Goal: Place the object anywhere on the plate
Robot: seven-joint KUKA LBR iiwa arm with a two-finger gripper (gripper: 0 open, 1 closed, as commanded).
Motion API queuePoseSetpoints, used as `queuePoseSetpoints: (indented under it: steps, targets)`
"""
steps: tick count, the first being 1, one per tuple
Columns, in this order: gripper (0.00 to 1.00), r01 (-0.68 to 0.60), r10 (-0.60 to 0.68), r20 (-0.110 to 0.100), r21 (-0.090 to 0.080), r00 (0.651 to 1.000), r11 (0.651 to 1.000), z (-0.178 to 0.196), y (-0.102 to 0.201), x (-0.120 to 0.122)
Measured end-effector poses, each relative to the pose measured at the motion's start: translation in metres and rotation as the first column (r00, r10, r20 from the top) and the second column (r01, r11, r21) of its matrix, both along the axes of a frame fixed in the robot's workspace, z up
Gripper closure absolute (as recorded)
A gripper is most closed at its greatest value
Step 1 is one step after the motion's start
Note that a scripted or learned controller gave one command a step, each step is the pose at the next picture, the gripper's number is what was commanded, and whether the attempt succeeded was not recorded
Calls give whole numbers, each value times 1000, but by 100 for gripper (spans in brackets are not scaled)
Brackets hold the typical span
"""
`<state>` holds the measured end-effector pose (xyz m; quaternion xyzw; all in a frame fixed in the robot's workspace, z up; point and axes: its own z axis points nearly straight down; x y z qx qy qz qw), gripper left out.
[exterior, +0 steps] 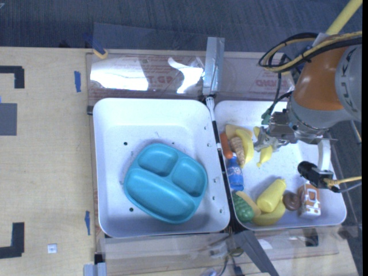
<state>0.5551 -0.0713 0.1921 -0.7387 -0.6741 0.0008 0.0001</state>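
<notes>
Hovering over right white bin point(336, 209), two-finger gripper point(270, 144) pinching small yellow banana-shaped piece point(263, 155); divided blue plastic plate point(165, 181) well apart in left bin point(109, 154).

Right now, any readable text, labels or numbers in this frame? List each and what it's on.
None can be read with certainty.
Clear sheet behind the left bin: faint reddish print under glare, too blurred to read.
Same print behind the right bin: too blurred to read.
White and orange carton in the right bin: orange markings, too small to read.
Blue bottle: label unreadable.
</notes>
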Motion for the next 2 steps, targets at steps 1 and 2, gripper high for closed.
queuePoseSetpoints:
  steps: [1, 2]
  targets:
    - [100, -19, 19, 3, 4, 1000, 1000, 16, 82, 23]
    - [100, -128, 128, -4, 3, 992, 992, -9, 143, 3]
